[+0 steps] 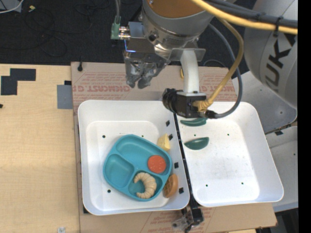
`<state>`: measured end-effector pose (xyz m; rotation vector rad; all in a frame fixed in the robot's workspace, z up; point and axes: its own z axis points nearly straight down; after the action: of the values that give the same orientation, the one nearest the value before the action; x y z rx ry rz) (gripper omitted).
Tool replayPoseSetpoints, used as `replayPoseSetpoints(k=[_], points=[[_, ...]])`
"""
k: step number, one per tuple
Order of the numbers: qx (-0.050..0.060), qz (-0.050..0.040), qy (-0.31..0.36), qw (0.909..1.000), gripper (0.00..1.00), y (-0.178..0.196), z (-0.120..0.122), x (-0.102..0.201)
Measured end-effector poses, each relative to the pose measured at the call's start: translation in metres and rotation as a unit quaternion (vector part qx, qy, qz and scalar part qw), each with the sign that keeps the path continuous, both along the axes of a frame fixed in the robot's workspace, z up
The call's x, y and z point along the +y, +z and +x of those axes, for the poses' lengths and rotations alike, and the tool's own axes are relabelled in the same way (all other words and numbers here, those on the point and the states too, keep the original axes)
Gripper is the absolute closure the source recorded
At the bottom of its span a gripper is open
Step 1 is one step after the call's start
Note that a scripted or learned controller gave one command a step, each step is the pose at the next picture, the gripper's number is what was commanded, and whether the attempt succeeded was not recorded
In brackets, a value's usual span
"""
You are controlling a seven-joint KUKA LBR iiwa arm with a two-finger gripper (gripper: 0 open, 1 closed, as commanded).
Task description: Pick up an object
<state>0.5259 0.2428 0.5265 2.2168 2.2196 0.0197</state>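
My gripper [141, 76] hangs high over the cardboard just behind the left bin's [85, 144] back rim, with nothing seen in it. Well below it in the left bin lies a teal divided plate [124, 171]. On the plate rest a red round piece [157, 164] and a pale curled pastry-like piece [146, 184]. A yellow chunk [164, 142] lies off the plate's far right corner. A brown round piece [170, 186] leans at its near right edge. In the right bin [265, 178] lies a dark green half-round piece [197, 142].
A black fitting with a yellow cable [187, 103] hangs over the divider between the bins, with a teal shape [193, 122] just under it. The arm's grey body [272, 47] fills the upper right. Bare bin floor spreads across the right bin's near half.
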Motion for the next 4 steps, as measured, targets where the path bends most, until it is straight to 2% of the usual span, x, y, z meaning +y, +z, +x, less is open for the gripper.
replayPoseSetpoints(k=[1, 2, 3, 4], points=[[0.007, -0.0031, 0.000, 1.0000, 1.00, 0.012, -0.030, 0.000], [0.013, -0.0064, -0.001, 0.9999, 1.00, -0.113, -0.042, 0.000], [0.001, -0.0003, 0.000, 1.0000, 1.00, 0.019, -0.050, 0.000], [0.015, -0.0078, -0.001, 0.9999, 1.00, -0.154, -0.050, 0.001]])
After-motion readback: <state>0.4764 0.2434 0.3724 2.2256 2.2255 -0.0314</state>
